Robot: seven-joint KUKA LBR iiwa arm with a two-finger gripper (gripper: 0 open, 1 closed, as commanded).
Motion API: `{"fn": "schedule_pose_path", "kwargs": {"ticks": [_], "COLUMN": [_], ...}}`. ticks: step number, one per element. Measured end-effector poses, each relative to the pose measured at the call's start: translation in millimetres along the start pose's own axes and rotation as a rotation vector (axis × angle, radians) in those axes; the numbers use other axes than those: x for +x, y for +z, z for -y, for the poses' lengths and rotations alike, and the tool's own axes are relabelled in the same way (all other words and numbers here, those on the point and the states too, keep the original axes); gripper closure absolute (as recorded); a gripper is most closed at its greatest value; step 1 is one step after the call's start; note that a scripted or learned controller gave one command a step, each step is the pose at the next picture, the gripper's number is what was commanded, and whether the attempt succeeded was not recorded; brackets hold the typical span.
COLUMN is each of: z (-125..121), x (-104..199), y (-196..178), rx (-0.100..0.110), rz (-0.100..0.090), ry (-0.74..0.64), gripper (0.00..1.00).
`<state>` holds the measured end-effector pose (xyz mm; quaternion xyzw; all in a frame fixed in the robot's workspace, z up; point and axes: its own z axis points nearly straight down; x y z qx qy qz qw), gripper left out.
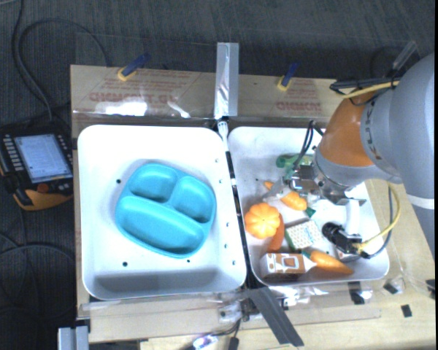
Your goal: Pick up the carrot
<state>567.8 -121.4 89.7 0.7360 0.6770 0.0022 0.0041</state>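
Observation:
The carrot (328,261) is an orange tapered piece lying along the front wall of the right bin (259,148), just right of a brown box (283,265). My gripper (309,187) hangs below the orange-banded wrist, over the middle of the right bin, well behind the carrot and apart from it. Its tip is close to a small orange piece (294,201). The arm's body hides most of the gripper.
An orange pumpkin-like toy (262,219) sits against the right bin's left side, with a white-and-green dotted item (302,233) beside it and a green item (287,160) further back. The left bin (102,268) holds a blue divided tray (166,208).

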Motion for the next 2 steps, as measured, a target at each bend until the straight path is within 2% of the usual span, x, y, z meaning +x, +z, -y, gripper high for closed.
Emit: {"fn": "schedule_pose_path", "kwargs": {"ticks": [1,2], "z": [-1,-18], "x": [2,34], "y": [-10,-129], "rx": [-0.001,0.012], "rz": [-0.004,0.004], "ry": [-0.001,0.186], "gripper": [1.00,1.00]}}
